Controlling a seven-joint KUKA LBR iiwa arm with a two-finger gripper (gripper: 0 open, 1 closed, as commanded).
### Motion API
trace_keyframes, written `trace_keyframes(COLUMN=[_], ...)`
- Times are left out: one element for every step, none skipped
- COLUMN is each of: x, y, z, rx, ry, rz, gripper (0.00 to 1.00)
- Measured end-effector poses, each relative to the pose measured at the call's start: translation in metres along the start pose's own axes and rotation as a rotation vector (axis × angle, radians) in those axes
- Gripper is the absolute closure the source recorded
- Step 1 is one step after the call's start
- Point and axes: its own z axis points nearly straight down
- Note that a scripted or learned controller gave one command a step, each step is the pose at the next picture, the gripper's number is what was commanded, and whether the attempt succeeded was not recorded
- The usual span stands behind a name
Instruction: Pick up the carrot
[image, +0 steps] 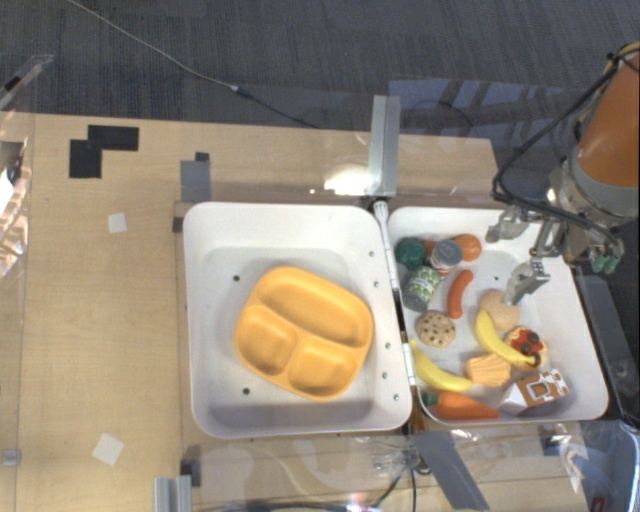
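Note:
The carrot (464, 407), orange with a green end on its left, lies flat along the front wall of the right bin (590, 390). A yellow banana (440, 373) lies just behind it and a tan cracker (488, 371) sits beside that. My gripper (520, 253) hangs over the back right part of this bin, well behind the carrot and apart from it. It looks open, with nothing between its fingers. One fingertip (527, 281) is just above a pale round piece (497, 308).
The right bin also holds a second banana (503, 341), a cookie (435, 328), a red sausage (458, 292), a can (422, 285), a green item (410, 250) and a small printed box (543, 387). A yellow compartment plate (305, 330) lies in the left bin (215, 240).

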Motion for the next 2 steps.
trace_keyframes(x=[0.053,0.061], y=[-0.013,0.006], z=[0.107,0.169], rx=[-0.001,0.005], ry=[0.009,-0.016], rz=[-0.01,0.001], gripper=[0.0,0.0])
